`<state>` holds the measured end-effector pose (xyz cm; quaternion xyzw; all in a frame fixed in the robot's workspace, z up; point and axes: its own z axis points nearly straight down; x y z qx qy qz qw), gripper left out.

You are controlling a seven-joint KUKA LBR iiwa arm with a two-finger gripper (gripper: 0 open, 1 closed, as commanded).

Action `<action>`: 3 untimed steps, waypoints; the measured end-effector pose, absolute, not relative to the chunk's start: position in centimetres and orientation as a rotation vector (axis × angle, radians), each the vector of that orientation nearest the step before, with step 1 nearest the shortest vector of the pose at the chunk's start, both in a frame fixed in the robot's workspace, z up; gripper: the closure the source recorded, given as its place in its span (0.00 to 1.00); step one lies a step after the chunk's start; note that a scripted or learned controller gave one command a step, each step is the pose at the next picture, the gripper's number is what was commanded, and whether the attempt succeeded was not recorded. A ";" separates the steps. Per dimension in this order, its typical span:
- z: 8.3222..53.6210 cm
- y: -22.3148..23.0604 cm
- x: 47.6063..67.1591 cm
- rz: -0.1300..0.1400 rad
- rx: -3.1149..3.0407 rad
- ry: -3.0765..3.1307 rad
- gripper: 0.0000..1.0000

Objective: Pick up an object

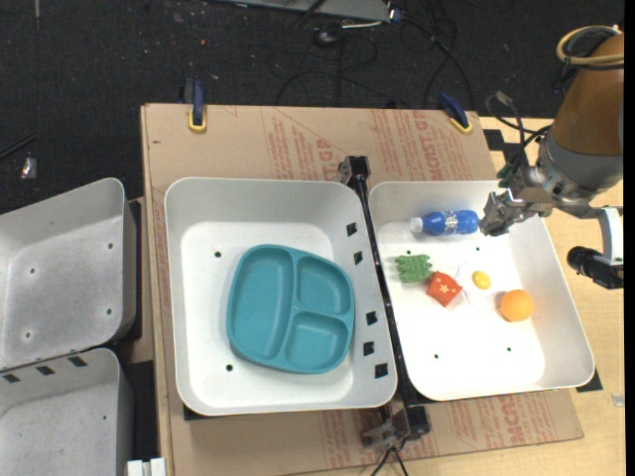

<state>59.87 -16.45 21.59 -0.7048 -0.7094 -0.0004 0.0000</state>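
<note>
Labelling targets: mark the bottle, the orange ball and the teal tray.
bottle (pixel 446 223), camera view, middle of its body
orange ball (pixel 515 305), camera view, its centre
teal tray (pixel 260 305), camera view, largest compartment

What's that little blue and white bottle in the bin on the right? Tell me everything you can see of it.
The bottle is small, with a blue body, a white band round its middle and what looks like a white end; it seems to be plastic. It lies on its side near the far edge of the right bin, pointing left to right. The gripper is right at its right-hand end; whether they touch is unclear. The other items lie apart from it.
</note>
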 end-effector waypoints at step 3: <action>23.6 -1.0 63.2 -0.004 -2.213 -2.231 1.00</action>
